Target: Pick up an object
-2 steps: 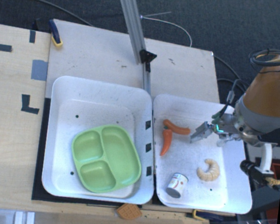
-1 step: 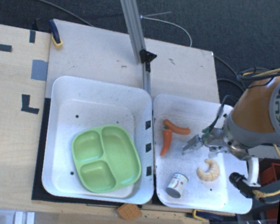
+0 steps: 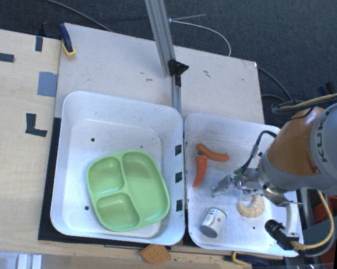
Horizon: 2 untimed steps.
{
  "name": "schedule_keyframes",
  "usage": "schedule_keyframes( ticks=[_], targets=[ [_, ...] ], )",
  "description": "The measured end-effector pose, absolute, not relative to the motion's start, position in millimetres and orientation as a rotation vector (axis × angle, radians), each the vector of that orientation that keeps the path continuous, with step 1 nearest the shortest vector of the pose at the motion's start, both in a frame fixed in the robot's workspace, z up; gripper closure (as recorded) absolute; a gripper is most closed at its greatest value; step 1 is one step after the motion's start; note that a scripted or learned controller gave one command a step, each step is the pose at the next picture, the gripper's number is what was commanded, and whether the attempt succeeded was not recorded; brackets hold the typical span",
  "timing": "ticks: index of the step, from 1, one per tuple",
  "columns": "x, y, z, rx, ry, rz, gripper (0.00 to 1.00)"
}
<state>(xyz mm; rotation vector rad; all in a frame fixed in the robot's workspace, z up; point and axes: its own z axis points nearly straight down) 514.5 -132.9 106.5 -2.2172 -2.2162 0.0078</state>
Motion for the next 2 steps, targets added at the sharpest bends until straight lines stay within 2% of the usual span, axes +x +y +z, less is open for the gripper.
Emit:
schedule_keyframes(
  ticks=[1, 2],
  targets=[
    [514.5, -132.7, 88.6, -2.22, -2.222, 0.002, 0.0],
    [514.3, -132.1, 99.1, -2.218, -2.221, 0.002, 1.0]
  ],
)
